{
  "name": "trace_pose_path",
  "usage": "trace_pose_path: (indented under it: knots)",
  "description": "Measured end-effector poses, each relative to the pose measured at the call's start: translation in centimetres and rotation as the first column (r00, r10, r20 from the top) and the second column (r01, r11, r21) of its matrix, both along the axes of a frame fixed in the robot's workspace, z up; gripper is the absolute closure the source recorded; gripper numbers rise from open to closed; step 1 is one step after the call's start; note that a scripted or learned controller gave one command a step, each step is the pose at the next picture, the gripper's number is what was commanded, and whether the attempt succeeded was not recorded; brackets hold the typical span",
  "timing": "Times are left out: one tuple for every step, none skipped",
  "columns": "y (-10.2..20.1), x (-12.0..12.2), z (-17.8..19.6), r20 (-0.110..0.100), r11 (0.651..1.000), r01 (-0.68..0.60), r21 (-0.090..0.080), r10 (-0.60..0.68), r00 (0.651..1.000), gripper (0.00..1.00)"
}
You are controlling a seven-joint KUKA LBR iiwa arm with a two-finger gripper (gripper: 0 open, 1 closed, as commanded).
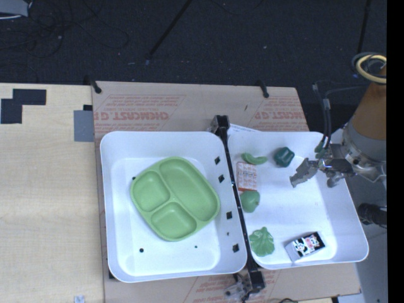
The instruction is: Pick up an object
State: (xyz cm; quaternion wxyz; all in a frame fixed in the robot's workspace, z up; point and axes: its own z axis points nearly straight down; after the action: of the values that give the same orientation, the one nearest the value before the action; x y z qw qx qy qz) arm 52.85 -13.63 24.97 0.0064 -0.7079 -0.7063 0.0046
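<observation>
My gripper (317, 177) hangs over the right side of the right bin (341, 214), reaching in from the right. Its two fingers stand apart, open, with nothing between them. A dark teal block (283, 156) lies just left of and behind the left fingertip (299, 177), apart from it. A green curved piece (254, 159) rests further left. A red and white packet (247, 175) lies near the divider, with a round green piece (250, 201) below it. A leafy green piece (261, 241) and a black and white box (306, 245) sit at the front.
The left bin (120, 226) holds a green divided plate (175, 197). A black divider (230, 194) runs between the bins. Both bins sit on brown cardboard (164, 109) over a light wooden bench (44, 201). Bare bin floor shows under the gripper.
</observation>
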Motion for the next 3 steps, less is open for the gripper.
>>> trace_pose_path:
  knots:
    - [0.0, 0.2, 0.7, 0.012, 1.0, -0.002, -0.001, 0.002, 1.0, 0.0]
    - [0.5, -0.4, -3.9, 0.008, 1.0, -0.002, -0.001, 0.002, 1.0, 0.0]
    - [1.6, -0.9, -9.2, 0.007, 1.0, -0.001, 0.0, 0.001, 1.0, 0.0]
